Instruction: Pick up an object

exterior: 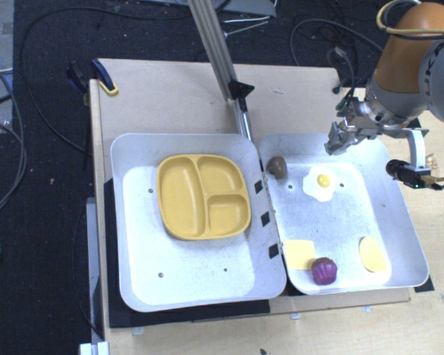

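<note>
Grey arm's jaws over right bin's far rim, perhaps empty, grip state indiscernible.

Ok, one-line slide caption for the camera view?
Pincer hovers over right bin's far edge, toy fried egg below.

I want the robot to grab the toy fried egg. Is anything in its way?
Nothing visible is. The gripper hangs over the right white bin's far edge, and the white-and-yellow toy fried egg lies just below it on bare bin floor. The brown rounded lump sits off to the egg's left.
</note>
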